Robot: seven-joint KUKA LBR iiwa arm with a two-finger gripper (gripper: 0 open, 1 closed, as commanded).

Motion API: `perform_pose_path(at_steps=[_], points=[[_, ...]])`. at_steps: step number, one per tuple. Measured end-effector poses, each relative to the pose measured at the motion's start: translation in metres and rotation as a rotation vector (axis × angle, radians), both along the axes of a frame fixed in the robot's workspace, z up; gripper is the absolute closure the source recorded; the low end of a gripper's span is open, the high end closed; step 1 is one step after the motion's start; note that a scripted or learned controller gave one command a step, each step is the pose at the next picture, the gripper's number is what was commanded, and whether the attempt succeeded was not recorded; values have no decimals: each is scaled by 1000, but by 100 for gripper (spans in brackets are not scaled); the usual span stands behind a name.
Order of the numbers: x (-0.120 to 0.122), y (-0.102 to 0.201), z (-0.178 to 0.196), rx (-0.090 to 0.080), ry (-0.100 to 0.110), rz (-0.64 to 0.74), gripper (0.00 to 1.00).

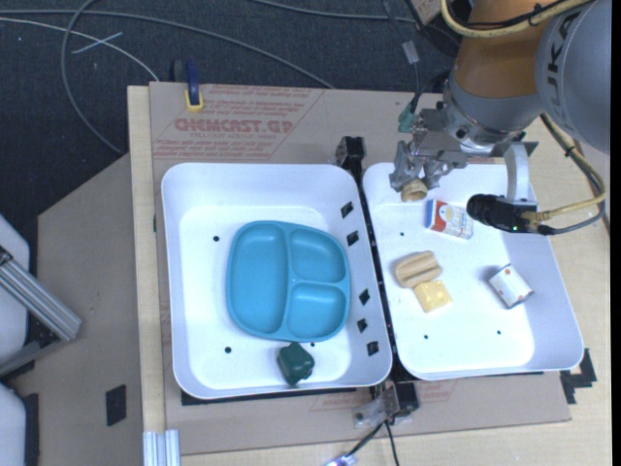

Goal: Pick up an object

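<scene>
Bins sit side by side on the bench, and my arm (524,56) comes in over the right one. My pincer (415,178) hangs low at the far left corner of the right bin (553,352). There is a small tan thing (415,190) right at its tips. It may be caught between my fingers, but I cannot tell for sure, and I cannot tell if my fingers are wide or narrow. They are too small and dark to read.

Other things lie loose in the right bin, maybe so I can choose any one. A little red and white box (447,217) lies just beside my pincer. A tan bread roll (415,266) lies near the middle, touching a yellow block (433,295) below it. A small white can (509,285) lies apart from them, toward the right wall, tipped on its side.

The left bin (184,280) holds a blue plate (288,281) with three parts. The plate lies flat in the middle. A green lump (295,361) sits just by its near edge.

I think my job is just starting or halfway. If the tan thing is in my grip, I need to lift slowly so it does not slip. If not, the box is close and looks easy to grab.
</scene>
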State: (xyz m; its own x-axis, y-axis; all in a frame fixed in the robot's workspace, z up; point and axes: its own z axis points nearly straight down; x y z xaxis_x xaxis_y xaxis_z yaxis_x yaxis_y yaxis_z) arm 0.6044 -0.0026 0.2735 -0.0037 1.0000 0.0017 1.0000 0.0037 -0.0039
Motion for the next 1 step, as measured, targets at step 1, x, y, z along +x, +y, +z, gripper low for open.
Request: perform_pose_path(at_steps=[1], points=[[-15, 49, -30, 0, 1, -1, 100]])
